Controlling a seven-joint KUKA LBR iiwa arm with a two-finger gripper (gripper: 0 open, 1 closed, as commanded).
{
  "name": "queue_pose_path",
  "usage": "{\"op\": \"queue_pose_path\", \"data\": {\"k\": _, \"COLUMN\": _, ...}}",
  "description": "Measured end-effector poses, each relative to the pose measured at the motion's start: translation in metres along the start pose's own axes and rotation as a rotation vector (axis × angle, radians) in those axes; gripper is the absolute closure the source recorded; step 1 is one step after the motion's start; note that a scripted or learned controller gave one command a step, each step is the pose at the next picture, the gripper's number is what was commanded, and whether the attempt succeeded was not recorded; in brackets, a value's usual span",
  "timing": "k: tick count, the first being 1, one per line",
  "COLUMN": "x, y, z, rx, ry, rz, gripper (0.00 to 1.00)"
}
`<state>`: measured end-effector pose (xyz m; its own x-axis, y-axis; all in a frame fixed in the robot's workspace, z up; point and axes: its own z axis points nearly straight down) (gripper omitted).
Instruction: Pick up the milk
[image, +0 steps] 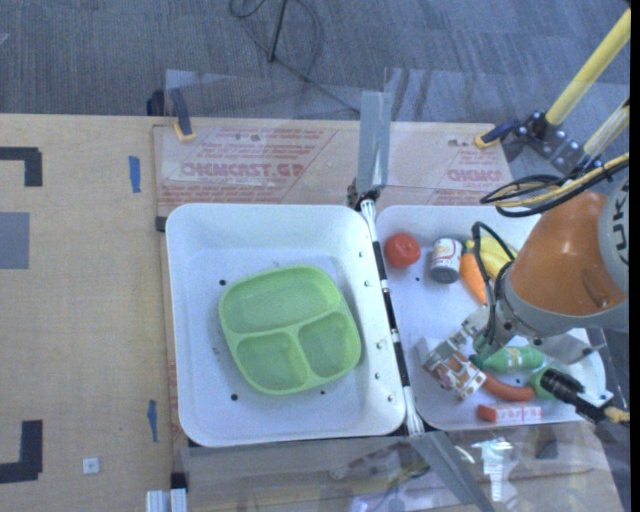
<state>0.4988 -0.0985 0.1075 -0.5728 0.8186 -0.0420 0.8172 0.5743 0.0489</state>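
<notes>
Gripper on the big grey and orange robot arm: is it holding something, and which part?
It cannot be told. The gripper hangs over the small milk carton, hidden by the wrist.

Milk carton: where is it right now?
The milk carton lies tipped in the right bin, near its front-left corner, beside the gripper and left of the green bottle.

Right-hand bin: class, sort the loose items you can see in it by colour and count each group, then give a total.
Red or orange: 4, namely tomato, carrot, sausage, small red piece
Yellow: 1, banana
Green: 1, bottle
Silver: 1, can
White with print: 1, milk carton
Total: 8; the arm may hide more.
</notes>
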Motion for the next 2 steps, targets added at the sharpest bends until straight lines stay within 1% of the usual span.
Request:
{"op": "queue_pose_path", "data": {"k": 1, "x": -0.001, "y": -0.0014, "z": 0.0004, "rx": 0.001, "ry": 0.005, "rz": 0.038, "gripper": 0.0}}
{"op": "queue_pose_path", "data": {"k": 2, "x": -0.0007, "y": -0.0017, "z": 0.0005, "rx": 0.002, "ry": 0.006, "rz": 0.057, "gripper": 0.0}}
